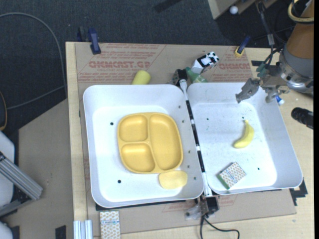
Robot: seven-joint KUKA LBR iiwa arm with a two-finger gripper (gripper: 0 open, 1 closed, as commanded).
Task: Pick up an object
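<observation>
the brown cardboard-topped counter [119, 59] carries two shallow white bins side by side, the left bin [97, 103] and the right bin [284, 148], touching along a dark seam. red lettering [119, 63] runs across the cardboard near the far edge. a blue clamp [93, 40] grips the far left corner, and a second small blue-and-yellow clamp [242, 47] sits at the far edge toward the right. a small black-and-white toy figure [206, 61] stands just beyond the bins' meeting corners. a patterned card [109, 223] lies at the near edge, left of centre. a grey cable [50, 29] loops over the dark carpet floor [40, 4] past the counter's left edge.
</observation>
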